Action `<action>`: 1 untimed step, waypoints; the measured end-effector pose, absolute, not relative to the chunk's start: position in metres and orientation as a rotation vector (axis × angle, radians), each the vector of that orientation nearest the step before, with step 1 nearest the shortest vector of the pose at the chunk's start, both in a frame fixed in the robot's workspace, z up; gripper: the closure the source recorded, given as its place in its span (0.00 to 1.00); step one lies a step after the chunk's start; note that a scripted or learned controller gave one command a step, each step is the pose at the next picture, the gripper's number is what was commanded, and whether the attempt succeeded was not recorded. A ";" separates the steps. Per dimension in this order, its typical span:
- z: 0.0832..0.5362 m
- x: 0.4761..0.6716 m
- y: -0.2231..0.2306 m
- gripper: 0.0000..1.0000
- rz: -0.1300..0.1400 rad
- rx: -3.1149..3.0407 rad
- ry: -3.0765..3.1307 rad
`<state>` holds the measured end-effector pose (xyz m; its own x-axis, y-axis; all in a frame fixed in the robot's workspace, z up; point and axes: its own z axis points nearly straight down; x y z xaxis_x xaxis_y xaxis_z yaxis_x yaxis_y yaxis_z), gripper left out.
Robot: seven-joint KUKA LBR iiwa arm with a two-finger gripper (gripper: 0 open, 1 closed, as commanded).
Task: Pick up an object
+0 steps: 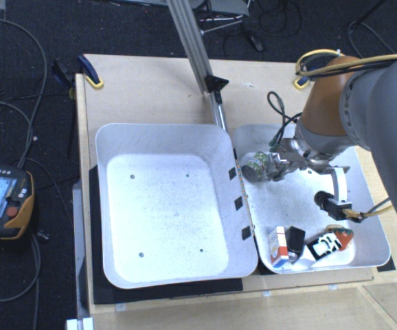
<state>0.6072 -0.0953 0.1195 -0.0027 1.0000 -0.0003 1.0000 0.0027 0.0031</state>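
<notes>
Taking the right bin (363,177) as landmark: along its near edge lie a small red-and-white carton (278,247), a black block (295,238) touching it, and a black-and-white object with an orange tip (330,243). Farther in, near the wall shared with the left bin (164,212), my gripper (270,167) reaches over the floor; a crumpled greenish, clear wrapper-like object (256,163) sits right at its tip. I cannot tell how the gripper is set or whether it holds the object.
</notes>
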 end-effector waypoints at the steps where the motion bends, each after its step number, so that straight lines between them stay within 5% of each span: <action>1: 0.129 0.607 -0.095 1.00 0.002 2.217 2.224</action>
<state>0.6071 -0.0952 0.1291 -0.0031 1.0000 -0.0002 1.0000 0.0031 0.0023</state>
